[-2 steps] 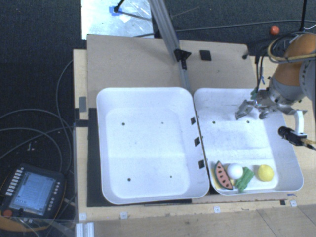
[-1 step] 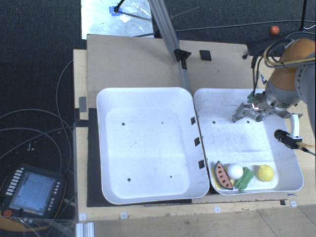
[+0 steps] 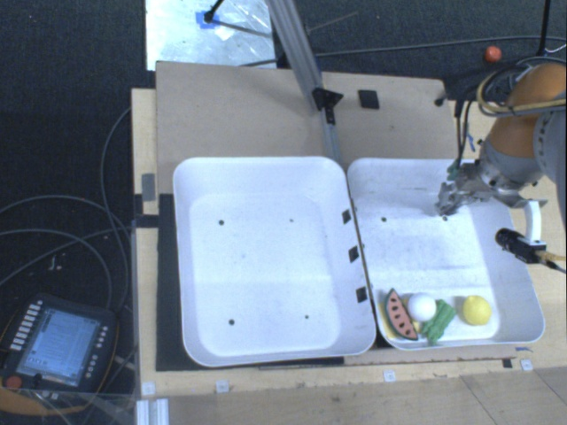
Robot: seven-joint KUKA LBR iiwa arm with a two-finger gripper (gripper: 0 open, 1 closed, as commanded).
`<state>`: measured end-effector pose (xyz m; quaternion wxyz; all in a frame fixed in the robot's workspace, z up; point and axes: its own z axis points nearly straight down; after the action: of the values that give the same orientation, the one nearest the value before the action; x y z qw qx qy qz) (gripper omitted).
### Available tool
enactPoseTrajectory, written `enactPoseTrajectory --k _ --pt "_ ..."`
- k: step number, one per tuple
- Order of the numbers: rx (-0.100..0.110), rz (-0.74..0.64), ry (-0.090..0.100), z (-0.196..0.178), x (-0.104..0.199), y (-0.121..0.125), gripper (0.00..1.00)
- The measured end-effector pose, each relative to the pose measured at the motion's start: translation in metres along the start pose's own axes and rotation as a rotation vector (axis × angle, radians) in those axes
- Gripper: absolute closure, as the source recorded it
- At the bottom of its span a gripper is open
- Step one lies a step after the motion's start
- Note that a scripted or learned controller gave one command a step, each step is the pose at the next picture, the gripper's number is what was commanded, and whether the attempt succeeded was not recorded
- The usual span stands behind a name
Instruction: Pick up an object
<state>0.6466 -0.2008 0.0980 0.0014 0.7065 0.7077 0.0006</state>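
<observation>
1. While hanging over the far half of the right bin [image 3: 425, 246], well apart from the toys, points the pincer [image 3: 450, 200] down toward bare white floor; too small and dark to tell whether released or clenched.
2. Reaching in from the right: grey arm [image 3: 509, 162] with orange band [image 3: 532, 91] above the wrist; dark cables [image 3: 462, 131] looped beside it.
3. Gathered in the near corner of the same bin, four small toys in a row along the front wall; all lying on the floor of the bin.
4. From left to right: watermelon slice [image 3: 400, 314], red face up, tilted against the bin's left wall; white ball [image 3: 422, 307] just beside it, apparently touching; green vegetable piece [image 3: 439, 320] close against the ball; yellow lemon [image 3: 477, 309] near the green piece, slightly apart.
5. Beside it on the bench [image 3: 239, 104]: left bin [image 3: 257, 246], white and shallow, joined to its neighbour by three black clips [image 3: 353, 253] along the shared edge.
6. Past the bins, a grey pole [image 3: 297, 38] slanting down to the bench's far part; small black block [image 3: 369, 99] nearby.
7. Off the bench at lower left, on dark floor: teach pendant [image 3: 58, 342] with lit screen, among loose wires.
</observation>
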Motion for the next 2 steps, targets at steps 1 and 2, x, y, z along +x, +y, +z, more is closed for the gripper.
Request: enactPoseTrajectory --k 1,2 --pt "-0.002 0.002 0.000 -0.051 -0.008 -0.005 1.00" --pt "-0.002 0.002 0.000 -0.096 -0.009 -0.010 1.00"
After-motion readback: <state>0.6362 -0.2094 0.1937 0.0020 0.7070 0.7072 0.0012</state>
